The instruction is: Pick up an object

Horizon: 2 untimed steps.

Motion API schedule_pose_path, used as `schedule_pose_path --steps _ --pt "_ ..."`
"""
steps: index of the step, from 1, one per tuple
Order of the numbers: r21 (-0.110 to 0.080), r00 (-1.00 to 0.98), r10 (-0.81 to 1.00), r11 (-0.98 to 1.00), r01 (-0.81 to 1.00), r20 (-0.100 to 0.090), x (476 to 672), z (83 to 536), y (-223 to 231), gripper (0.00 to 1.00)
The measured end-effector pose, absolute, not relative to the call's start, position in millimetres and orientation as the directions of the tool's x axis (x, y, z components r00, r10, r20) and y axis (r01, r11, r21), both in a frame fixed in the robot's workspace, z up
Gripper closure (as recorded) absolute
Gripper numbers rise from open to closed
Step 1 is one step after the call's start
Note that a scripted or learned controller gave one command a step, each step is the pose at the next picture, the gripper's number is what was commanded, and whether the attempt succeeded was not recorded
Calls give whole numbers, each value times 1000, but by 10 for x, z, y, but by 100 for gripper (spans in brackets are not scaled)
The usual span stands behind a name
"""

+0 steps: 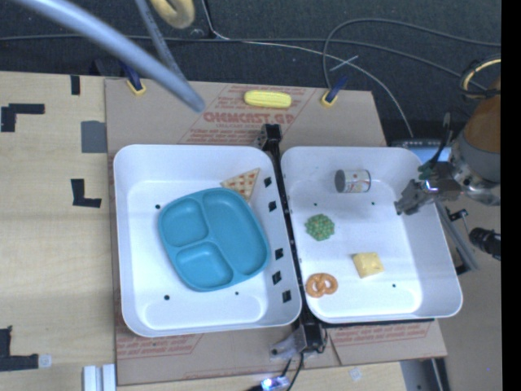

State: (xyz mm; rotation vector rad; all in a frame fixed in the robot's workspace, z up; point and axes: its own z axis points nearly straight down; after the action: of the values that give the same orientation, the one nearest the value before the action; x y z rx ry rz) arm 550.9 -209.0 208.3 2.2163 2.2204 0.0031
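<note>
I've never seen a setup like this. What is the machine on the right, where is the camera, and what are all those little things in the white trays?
The picture comes from one camera fixed above the bench, looking down at a slant. The grey machine at the right edge is a robot arm; its gripper, the grasping part, hangs over the right rim of the right bin. Nothing shows between its fingers. In that bin lie a small can on its side, a green broccoli toy, a yellow cheese block and a pretzel. The left bin holds a blue divided plate, with a waffle-patterned wedge at its upper edge. Its job is to pick up one object.
</note>
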Motion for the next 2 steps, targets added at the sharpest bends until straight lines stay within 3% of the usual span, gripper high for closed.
schedule_pose_path --steps 2 --pt "-1 -7 1000 7 1000 2 5432 2296 -1080 100"
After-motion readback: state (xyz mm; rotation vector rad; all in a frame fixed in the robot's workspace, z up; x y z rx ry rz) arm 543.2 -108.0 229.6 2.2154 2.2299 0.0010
